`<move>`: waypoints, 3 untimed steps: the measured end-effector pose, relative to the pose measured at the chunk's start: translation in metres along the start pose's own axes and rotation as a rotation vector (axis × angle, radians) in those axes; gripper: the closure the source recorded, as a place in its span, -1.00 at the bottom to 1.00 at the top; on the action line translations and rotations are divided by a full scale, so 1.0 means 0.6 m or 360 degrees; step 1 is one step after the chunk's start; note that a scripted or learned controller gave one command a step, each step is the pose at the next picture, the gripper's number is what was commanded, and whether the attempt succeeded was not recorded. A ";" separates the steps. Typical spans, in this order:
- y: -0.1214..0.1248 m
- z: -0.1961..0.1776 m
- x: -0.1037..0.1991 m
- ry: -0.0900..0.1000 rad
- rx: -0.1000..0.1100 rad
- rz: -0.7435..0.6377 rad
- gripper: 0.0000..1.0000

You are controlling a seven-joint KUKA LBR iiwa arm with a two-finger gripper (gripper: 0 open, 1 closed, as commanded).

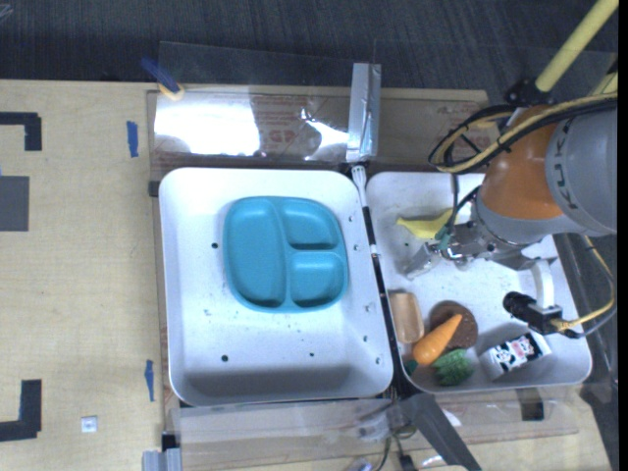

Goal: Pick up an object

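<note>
I see my end effector (424, 259) low in the right bin (574, 366), near the middle right of the frame. It sits just beside a yellow toy (424, 226), maybe a banana. I cannot tell if it is open or shut, or if it has hold of anything. The carrot (437, 340) lies at the bottom of that bin, on a brown disc (461, 320), by a green toy (452, 366). I think the carrot is light, hard and a bit slippery. I would grab it across its thick middle. The left bin (196, 292) holds a blue tray (287, 251).
</note>
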State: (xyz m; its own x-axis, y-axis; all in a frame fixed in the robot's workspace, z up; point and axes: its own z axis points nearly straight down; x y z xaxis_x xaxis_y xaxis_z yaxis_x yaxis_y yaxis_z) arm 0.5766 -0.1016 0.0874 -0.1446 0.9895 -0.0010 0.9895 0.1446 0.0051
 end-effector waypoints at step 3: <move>0.138 0.004 -0.031 0.0005 0.0046 -0.0618 -1.00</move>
State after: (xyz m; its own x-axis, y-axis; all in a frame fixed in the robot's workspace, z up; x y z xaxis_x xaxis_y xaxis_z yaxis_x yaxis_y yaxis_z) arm 0.6613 -0.1078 0.0854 -0.5084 0.8611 0.0056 0.8608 0.5084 -0.0232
